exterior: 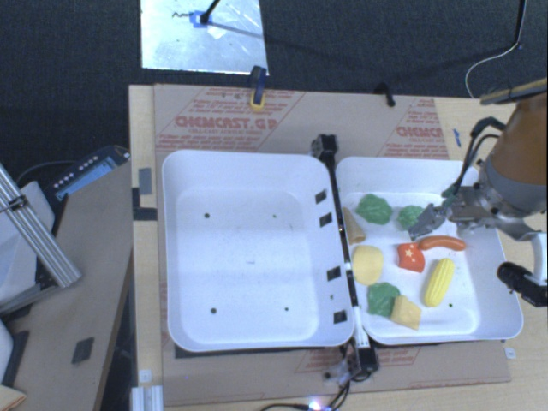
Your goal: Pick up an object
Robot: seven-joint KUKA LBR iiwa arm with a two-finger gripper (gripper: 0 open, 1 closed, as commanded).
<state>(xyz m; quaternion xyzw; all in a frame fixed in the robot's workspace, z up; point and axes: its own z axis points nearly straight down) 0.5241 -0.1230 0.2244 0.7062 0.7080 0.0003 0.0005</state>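
From the camera above the bench, I reach in from the right over the right bin [492, 315], my gripper [425, 222] low over its upper middle part. How far my hand is open I cannot tell, and I see nothing clearly caught in it. My tip sits just beside a green leafy piece [410, 215], which it partly covers, and just above an orange-red sausage [442, 244] that lies flat, pointing left to right. Touching the sausage's left end is a red pepper piece [411, 258]. To the right of that lies a yellow corn cob [439, 282], tilted. Farther left are another green leafy piece [374, 208], a pale yellow round fruit [368, 264], and a tan wedge [353, 227] against the bin's left wall. Near the front sit a third green piece [383, 297] and a yellow block [408, 312], touching each other. The left bin [248, 255] lies beside the right one.
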